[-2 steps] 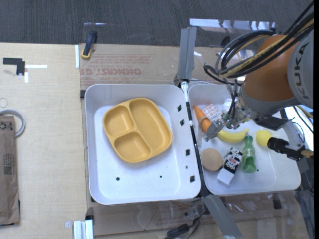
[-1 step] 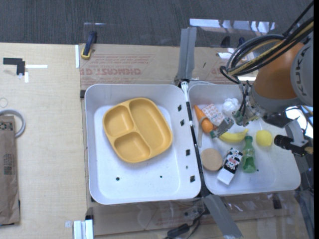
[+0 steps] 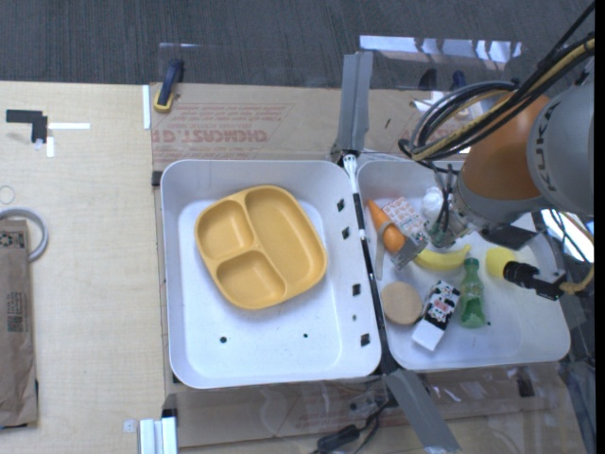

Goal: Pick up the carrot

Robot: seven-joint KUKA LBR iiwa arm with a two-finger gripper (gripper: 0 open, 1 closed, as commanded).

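The orange carrot (image 3: 385, 225) lies at the left side of the right bin (image 3: 529, 343), close to the wall between the two bins, pointing up and left. My gripper (image 3: 410, 251) hangs low in that bin, right beside the carrot's lower right end and above the left tip of a banana (image 3: 442, 257). The grey wrist and orange band (image 3: 501, 164) rise up and to the right and hide the bin's back part. Whether the gripper touches the carrot I cannot tell.
The right bin also holds a patterned packet (image 3: 406, 214), a tan round piece (image 3: 401, 303), a cow-print carton (image 3: 435, 315), a green bottle (image 3: 470, 294) and a yellow object (image 3: 502, 261). A yellow divided plate (image 3: 260, 246) sits in the left bin (image 3: 284, 348).
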